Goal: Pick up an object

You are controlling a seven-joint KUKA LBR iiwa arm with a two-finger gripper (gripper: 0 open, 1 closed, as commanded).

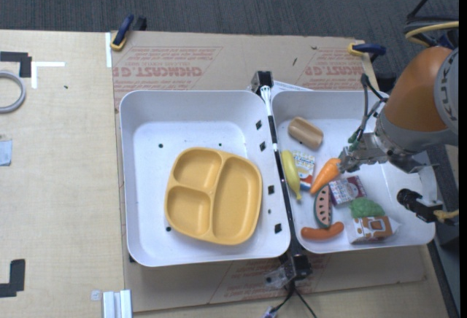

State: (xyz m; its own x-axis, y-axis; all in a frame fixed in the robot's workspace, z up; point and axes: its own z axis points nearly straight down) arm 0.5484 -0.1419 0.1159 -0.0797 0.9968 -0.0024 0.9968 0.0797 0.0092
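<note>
Camera view from above the bench takes in two shallow white bins side by side on a cardboard sheet. Left bin (139,163) holds a yellow divided plate (214,195) with three compartments, lying flat and a little turned. Right bin (408,233) holds the small toy foods: a brown bread roll (305,133) toward the far side, a yellow banana (291,173) along the wall next to the left bin, a small printed packet (304,162) just beside the banana, an orange carrot (325,175) lying at a slant, a watermelon slice (322,210), a red sausage (322,233) at the near edge, a purple-and-white packet (344,191), a green leafy piece (366,207) and a small carton (371,229) near the right corner. The grey arm with its orange band (423,94) reaches in from the right and comes down over the right bin. Its gripper (353,157) sits at the upper, thick end of the carrot, touching or just above it; whether the pincer is released or clenched on the carrot cannot be told, since the wrist body covers that spot. The carrot's pointed end rests on the bin floor beside the banana and the watermelon slice.
</note>
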